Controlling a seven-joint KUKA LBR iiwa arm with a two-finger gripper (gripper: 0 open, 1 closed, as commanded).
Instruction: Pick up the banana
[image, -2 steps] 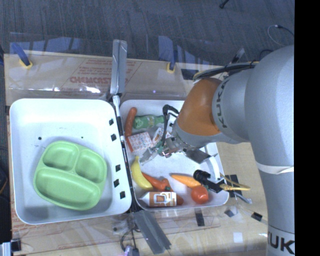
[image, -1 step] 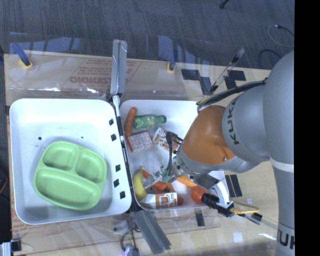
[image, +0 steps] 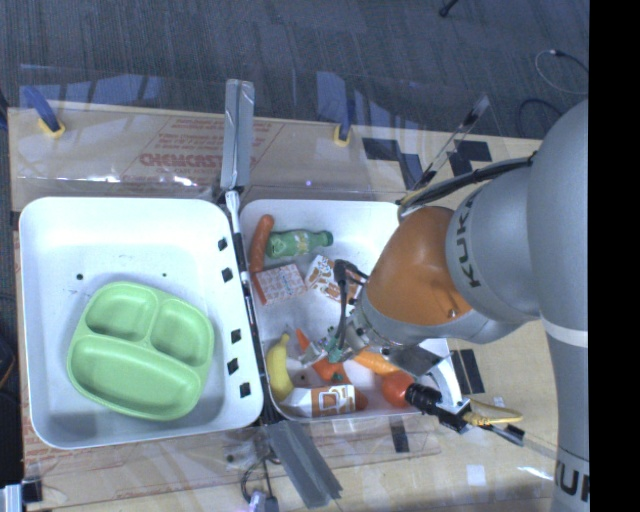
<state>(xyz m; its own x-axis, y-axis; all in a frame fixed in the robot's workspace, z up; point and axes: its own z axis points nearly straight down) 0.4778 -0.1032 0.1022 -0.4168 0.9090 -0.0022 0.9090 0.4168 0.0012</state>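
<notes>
Camera view: looks down at a slant on two white bins set side by side on the worktop.
Arm (image: 500, 250): grey, with its orange band (image: 415, 270) above the wrist, it reaches in from the right and bends down over the right bin's (image: 330, 210) middle and right part.
Jaws (image: 338, 347): low among the objects in the right bin, near its front; how far open they stand cannot be told, and nothing can be seen between them.
Hidden: the wrist and orange band cover most of the right bin's right half; the small things around the jaws are crowded and hard to make out.
Banana (image: 279, 367): lies at the right bin's front left corner, along the left wall, just left of the jaws and apart from them.
Right bin, other contents: a green bottle (image: 298, 242) on its side near the back, a carrot (image: 260, 241) by the left wall, a printed packet (image: 282, 284) in front of the bottle, an orange carton (image: 335, 401) at the front edge.
Left bin (image: 60, 230): holds a green divided plate (image: 142, 348) with three compartments, toward its front left.
</notes>
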